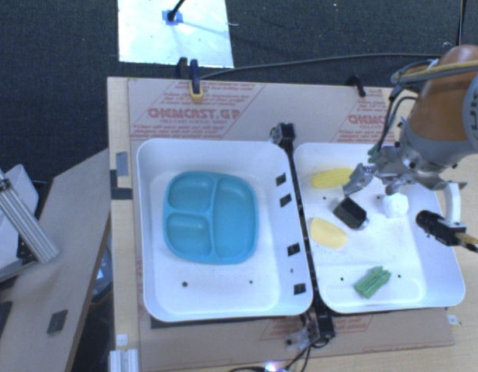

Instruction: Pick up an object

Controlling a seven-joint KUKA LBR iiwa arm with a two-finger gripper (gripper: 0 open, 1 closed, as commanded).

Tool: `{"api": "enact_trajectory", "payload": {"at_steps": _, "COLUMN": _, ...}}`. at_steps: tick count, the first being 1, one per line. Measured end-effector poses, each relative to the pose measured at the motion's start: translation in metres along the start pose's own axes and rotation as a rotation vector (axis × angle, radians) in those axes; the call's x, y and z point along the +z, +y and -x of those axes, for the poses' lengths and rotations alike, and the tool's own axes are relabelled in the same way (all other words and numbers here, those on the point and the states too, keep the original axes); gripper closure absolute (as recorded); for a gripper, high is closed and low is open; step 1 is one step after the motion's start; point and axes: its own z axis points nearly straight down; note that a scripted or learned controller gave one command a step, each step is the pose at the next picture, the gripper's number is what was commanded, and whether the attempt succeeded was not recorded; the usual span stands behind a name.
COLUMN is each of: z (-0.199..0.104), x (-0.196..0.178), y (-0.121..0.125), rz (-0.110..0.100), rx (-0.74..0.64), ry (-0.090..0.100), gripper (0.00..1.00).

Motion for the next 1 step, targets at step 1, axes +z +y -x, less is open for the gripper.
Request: {"api": "enact_trajectory", "payload": {"at_steps": 1, "z": -0.0002, "x": -0.0071, "y": 0.0029, "rz": 0.012, "rx": -0.002, "ry": -0.001, "gripper": 0.00}}
